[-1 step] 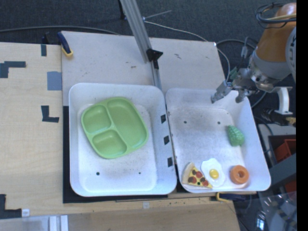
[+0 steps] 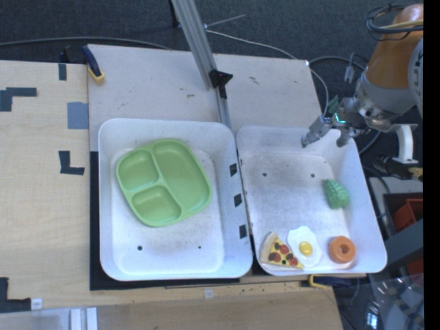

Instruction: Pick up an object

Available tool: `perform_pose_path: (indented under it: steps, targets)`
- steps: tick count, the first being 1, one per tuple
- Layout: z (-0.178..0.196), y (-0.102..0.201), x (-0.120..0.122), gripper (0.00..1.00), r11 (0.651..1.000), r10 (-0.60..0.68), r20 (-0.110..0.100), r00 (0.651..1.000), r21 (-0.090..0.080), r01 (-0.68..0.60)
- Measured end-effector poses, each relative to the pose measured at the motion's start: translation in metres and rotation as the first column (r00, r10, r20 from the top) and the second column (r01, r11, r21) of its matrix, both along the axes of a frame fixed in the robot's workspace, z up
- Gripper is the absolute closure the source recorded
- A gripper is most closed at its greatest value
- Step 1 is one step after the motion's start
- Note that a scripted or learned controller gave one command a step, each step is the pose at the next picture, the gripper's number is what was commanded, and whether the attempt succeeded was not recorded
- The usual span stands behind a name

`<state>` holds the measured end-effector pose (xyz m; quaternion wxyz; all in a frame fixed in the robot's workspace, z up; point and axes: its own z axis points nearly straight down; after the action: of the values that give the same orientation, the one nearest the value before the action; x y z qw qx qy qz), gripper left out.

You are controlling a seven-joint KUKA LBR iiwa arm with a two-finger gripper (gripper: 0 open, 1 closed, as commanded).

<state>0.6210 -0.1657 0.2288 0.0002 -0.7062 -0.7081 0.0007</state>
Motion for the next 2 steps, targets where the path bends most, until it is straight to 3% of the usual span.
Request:
perform_pose_path:
  steps: [2]
  targets:
    - [-0.114,0.003,-0.011,0.00,1.000,0.000,-0.007,1.000,0.001,0.000]
